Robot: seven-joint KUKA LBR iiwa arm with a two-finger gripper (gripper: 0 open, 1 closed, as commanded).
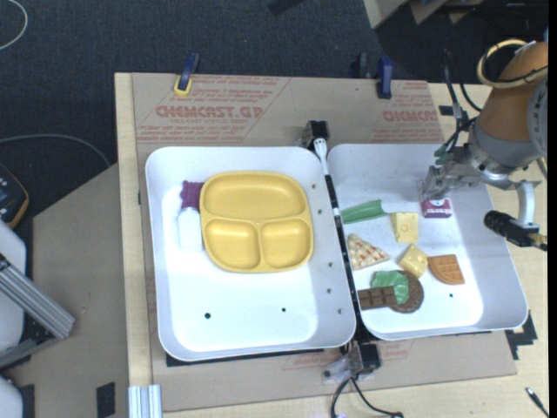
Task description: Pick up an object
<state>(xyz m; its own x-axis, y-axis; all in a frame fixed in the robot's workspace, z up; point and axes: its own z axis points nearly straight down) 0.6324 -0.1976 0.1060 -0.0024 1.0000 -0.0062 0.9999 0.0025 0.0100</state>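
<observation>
Robotics lab bench.
Clamped cardboard sheet (287, 111), aluminium framing (35, 299), loose cables (365, 399) and dark carpet (87, 33) surround the arm (513, 111).

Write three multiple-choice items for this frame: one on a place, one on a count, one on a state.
1. Where is the yellow divided tray?
A. left bin
B. right bin
C. on the cardboard outside the bins

2. How many compartments does the tray have?
A. two
B. three
C. five

3. Where is the gripper?
A. over the left bin
B. above the right bin, near the small maroon and white item
C. outside both bins

Answers: 1 A, it sits in the left bin. 2 B, one long section and two smaller ones. 3 B, the arm's end hangs over that bin's upper part.
</observation>
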